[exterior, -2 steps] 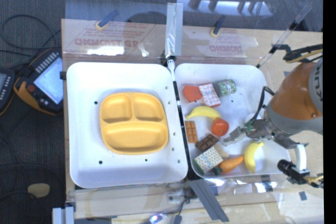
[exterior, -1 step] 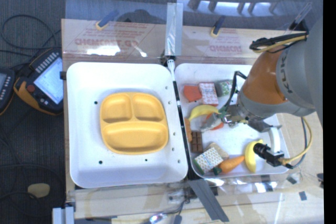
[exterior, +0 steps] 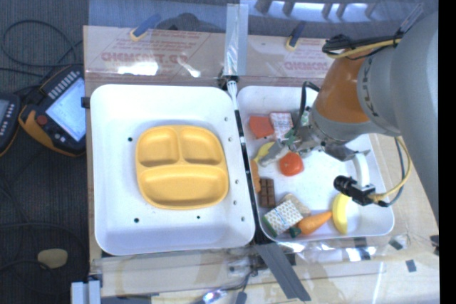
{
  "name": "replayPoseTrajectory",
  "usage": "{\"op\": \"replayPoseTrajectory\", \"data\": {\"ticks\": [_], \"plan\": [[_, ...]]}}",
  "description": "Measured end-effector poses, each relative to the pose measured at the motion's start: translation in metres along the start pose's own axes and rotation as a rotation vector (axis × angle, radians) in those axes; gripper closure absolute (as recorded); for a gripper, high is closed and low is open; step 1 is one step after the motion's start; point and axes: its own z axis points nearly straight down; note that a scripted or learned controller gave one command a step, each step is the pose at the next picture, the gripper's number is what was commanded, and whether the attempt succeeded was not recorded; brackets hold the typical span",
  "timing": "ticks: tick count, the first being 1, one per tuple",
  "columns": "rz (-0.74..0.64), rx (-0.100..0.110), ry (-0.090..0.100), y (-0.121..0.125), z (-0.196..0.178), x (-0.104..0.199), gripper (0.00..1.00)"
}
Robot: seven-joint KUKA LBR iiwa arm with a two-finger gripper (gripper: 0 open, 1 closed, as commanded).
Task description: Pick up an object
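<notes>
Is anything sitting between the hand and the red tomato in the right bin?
Nothing visible does. The hand is low in the right bin, right above and beside the red tomato. A yellow piece lies just to the tomato's left, outside the gap.

Gripper (exterior: 291, 146) low in right bin (exterior: 370, 228), perhaps touching red tomato (exterior: 291, 165), yellow tray (exterior: 182, 166) in left bin (exterior: 114, 224)
</notes>
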Motion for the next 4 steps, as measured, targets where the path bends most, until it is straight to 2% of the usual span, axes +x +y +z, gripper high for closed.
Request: {"op": "replayPoseTrajectory", "data": {"ticks": [1, 2, 3, 4], "plan": [[0.000, -0.001, 0.002, 0.001, -0.010, 0.001, 1.00], [0.000, -0.001, 0.003, 0.001, -0.010, 0.001, 0.00], [-0.042, -0.004, 0.000, -0.045, -0.001, -0.001, 0.00], [-0.042, -0.005, 0.002, -0.044, -0.011, -0.001, 1.00]]}}
